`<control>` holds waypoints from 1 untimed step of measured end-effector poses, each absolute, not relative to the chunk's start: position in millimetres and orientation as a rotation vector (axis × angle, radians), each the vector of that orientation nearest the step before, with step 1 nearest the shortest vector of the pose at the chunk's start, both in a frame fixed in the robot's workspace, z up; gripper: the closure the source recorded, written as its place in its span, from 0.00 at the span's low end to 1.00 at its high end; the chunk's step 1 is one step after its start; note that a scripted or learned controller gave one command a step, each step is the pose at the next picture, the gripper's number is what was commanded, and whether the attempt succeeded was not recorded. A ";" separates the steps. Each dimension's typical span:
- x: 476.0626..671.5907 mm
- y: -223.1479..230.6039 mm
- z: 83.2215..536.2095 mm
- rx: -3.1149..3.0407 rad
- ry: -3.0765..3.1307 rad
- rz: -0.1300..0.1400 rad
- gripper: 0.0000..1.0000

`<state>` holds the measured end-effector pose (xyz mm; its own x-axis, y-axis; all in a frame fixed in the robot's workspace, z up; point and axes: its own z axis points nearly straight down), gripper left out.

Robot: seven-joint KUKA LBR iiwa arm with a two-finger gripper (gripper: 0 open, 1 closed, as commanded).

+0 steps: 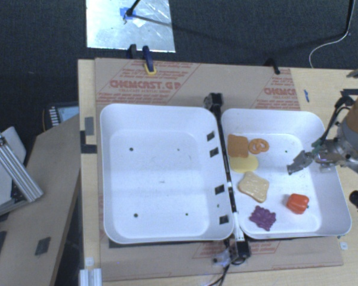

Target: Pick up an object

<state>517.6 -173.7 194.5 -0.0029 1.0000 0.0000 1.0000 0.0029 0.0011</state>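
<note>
The right bin (313,124) holds several toy foods. A brown square piece (238,146) lies beside an orange ring (258,146), with a pale yellow piece (244,163) just below them. Nearer the front are a toast slice (253,186), a purple grape bunch (263,217) and a red-orange pepper (298,203). My gripper (297,163) hangs over the right half of this bin, reaching in from the right. It is above the pepper in the view and to the right of the yellow piece. Nothing is seen held in it.
The left bin (161,174) sits beside the right one, joined by a black-clipped divider (224,165). Both rest on a cardboard sheet (167,82) on the bench. A metal frame (12,165) stands at the far left, and a cable (331,40) trails at the back right.
</note>
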 end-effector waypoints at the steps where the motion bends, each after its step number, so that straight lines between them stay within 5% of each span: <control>1: 589.7 -180.9 417.1 2.198 2.214 0.017 0.00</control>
<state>589.7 -180.9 417.1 -0.0074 0.9999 -0.0078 0.9997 0.0075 0.0231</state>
